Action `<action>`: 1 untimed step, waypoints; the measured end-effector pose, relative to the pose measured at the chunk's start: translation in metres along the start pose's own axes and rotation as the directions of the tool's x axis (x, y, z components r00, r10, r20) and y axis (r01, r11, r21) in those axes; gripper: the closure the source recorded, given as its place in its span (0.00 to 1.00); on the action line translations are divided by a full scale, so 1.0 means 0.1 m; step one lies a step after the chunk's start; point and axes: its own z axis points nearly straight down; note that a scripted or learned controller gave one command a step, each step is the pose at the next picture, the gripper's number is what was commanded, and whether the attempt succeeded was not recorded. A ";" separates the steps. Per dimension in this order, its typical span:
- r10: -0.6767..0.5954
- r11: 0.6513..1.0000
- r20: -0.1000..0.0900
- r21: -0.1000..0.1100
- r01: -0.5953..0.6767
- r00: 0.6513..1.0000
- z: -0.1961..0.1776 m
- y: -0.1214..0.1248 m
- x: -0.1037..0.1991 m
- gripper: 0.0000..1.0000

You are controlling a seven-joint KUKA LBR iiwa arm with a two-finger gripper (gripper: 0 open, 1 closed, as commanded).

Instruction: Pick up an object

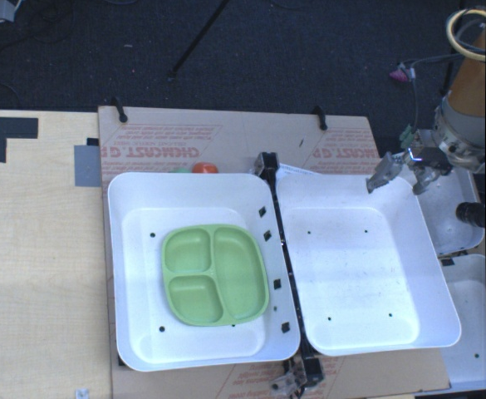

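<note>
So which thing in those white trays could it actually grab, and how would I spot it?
Look at the two white bins side by side and take the left bin. Lying flat on its floor is a pale green plate with rounded corners. It is divided into three compartments, and it is the one coloured thing inside either bin.

arm [467, 90]: orange band above wrist, grey ring below it
wrist: pale grey metal collar, bolted look
gripper [402, 175]: two grey metallic fingers, dull finish
cable [467, 32]: yellowish loop at top; thin dark wire runs down, small magenta connector [402, 74]
</note>
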 end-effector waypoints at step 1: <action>-0.001 1.000 0.002 -0.010 0.001 1.000 -0.06 0.02 0.00 0.00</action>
